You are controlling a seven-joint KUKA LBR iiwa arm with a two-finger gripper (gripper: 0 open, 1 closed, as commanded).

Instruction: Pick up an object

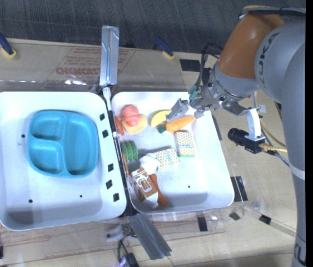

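Two white bins side by side, a grey arm reaching in from the right.

Left bin (6,149) holds a blue divided tray (63,142). Right bin (212,177) is crowded: a pink-and-yellow toy (132,118) at the far left, a green piece (129,149) nearer, packets (162,159) in the middle, a patterned box (185,143). At the far right of that bin, the gripper (185,111) sits right over an orange carrot (179,124); I cannot tell how wide its fingers stand, or whether it grips. A yellow wedge (160,117) touching the carrot could get nudged or pinched along, spoiling the grasp.
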